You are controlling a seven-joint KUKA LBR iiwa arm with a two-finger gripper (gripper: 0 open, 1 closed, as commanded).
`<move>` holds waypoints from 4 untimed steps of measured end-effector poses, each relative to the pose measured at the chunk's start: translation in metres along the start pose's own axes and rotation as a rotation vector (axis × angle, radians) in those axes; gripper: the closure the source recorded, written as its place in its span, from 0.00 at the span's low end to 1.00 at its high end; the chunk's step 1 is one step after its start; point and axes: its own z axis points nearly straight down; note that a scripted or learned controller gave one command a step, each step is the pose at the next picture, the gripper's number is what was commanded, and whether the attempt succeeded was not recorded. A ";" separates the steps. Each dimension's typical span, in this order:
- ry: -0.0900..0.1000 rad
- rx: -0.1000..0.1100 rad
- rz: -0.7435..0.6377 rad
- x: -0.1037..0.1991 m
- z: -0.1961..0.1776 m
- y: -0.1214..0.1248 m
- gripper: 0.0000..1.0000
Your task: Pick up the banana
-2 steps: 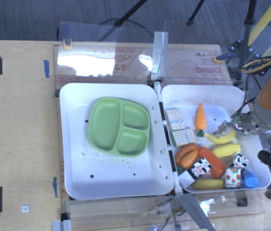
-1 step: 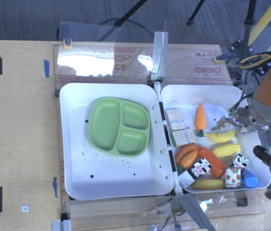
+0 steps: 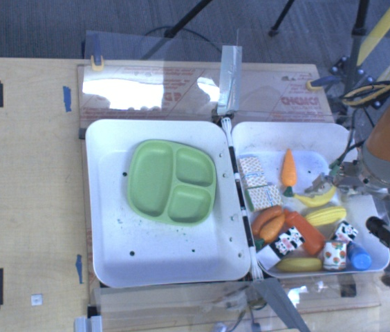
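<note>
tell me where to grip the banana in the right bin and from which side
Grip the banana across its narrow middle, coming from above. It lies flat and curved, just below the carrot, with the gripper already near its right end; the corn crowds the lower side.

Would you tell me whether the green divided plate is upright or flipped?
Upright: the green divided plate lies in the left white bin, its three compartments facing up.
</note>
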 end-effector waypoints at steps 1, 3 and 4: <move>0.006 0.001 -0.016 -0.003 0.000 -0.002 0.00; -0.001 0.000 -0.074 -0.003 -0.010 0.013 1.00; 0.002 0.001 -0.075 -0.002 -0.009 0.013 0.00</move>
